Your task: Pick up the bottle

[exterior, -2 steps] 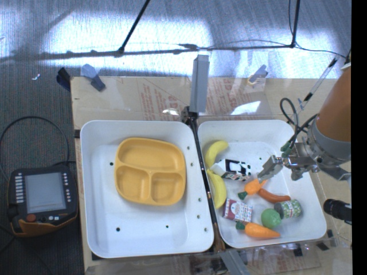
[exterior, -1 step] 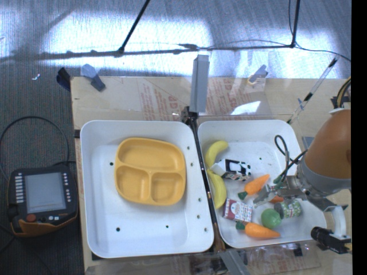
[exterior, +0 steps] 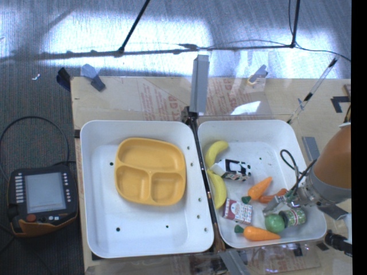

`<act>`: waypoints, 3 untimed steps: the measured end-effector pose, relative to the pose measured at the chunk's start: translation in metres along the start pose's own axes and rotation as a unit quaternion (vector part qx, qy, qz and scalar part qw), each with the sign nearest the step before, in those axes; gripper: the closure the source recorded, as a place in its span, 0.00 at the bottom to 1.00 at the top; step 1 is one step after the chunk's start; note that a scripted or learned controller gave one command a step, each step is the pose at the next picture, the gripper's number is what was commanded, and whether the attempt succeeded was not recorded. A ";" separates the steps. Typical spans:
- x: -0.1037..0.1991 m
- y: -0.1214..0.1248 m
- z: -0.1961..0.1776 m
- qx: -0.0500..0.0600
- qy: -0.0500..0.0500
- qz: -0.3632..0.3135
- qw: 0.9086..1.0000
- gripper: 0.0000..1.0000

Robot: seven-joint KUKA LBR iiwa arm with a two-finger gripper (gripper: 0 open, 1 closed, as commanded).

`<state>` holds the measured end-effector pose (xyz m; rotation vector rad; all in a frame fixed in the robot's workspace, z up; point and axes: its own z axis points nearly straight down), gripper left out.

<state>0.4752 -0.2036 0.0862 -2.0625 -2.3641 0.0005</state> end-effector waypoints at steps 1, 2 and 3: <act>0.000 0.000 -0.009 0.001 0.001 0.002 1.000 1.00; 0.000 0.000 -0.009 0.000 0.001 0.002 1.000 0.00; 0.055 0.008 -0.001 0.000 0.000 -0.131 0.991 0.00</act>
